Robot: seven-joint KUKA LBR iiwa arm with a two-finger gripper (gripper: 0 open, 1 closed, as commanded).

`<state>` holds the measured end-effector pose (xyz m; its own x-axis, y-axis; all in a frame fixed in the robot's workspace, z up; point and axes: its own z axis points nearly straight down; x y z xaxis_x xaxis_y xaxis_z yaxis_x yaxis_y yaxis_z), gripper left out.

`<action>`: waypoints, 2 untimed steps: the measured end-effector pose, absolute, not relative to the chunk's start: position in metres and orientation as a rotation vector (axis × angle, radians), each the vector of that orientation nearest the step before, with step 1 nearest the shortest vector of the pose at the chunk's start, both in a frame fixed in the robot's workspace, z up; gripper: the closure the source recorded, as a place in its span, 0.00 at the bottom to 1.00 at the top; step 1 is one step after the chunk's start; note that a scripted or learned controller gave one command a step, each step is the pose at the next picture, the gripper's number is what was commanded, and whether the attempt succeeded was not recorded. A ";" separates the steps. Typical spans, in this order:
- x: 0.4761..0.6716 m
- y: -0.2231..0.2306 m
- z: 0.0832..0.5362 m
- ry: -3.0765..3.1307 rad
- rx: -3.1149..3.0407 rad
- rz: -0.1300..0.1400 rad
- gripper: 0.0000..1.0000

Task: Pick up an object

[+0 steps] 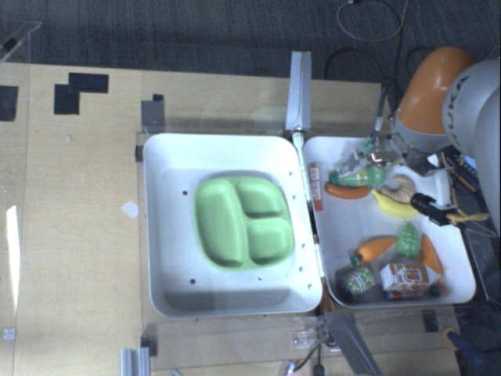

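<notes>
The claw [374, 157] hangs low among clutter; I cannot tell its state. Directly beneath it, the clear green-tinted plastic bottle [362, 175] could slip against the neighbouring yellow banana [394, 204].

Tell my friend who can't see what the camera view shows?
A robot arm reaches into the right bin, full of toy food like a banana and carrot. The left bin holds a green divided tray.
</notes>
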<state>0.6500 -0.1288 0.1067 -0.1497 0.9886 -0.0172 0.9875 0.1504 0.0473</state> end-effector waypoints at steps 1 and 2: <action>0.598 -0.126 0.089 2.422 1.986 0.009 0.00; 0.555 -0.101 0.096 2.647 1.684 0.005 0.00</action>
<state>0.5552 -0.1006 0.0956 -0.4235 0.9059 -0.0017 0.9059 0.4235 0.0051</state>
